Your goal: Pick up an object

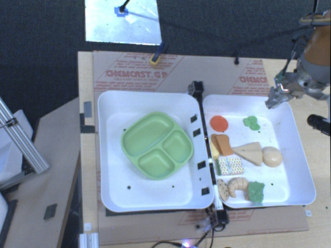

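The right bin (297, 138) holds several toy foods: a red-orange disc (219, 123), a small green piece (251, 122), an orange block (224, 144), a tan wedge (249, 153), a pale round ball (272, 156), a dotted white square (230, 165), a croissant-like piece (237, 185), a cracker (223, 189) and a green leafy piece (255, 191). My gripper (276, 94) hangs above the bin's far right corner, apart from all of them. Nothing shows between its fingers.
The left bin (111, 190) holds a light green divided plate (156, 145). A black divider with clips (202, 138) runs between the bins. A shiny metal sheet (123, 14) lies beyond the bench, and a metal rail (20, 141) stands at the left.
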Robot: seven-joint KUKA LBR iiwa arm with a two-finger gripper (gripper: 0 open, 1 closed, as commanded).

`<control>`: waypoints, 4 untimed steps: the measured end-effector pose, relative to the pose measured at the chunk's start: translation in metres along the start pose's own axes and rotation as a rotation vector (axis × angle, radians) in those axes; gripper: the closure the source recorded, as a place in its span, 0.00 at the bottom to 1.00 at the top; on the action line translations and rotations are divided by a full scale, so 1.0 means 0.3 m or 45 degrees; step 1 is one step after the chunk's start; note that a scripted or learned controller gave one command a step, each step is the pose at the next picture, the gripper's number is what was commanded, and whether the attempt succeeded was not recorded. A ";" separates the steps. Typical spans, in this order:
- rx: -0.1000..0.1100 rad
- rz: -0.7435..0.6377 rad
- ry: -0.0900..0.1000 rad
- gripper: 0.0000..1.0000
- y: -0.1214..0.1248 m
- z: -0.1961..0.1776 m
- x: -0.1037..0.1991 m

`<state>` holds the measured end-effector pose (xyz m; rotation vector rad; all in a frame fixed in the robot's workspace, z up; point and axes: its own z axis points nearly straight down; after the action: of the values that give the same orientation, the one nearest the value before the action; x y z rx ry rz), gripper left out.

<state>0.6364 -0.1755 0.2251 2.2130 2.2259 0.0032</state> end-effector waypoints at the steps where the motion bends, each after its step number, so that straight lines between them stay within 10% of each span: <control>1: 0.002 -0.003 0.001 1.00 -0.032 -0.036 0.179; 2: 0.002 -0.004 0.001 1.00 -0.044 -0.029 0.376; 4: 0.002 0.005 0.001 1.00 -0.066 0.022 0.374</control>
<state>0.6160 -0.0636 0.2185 2.2188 2.2226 0.0020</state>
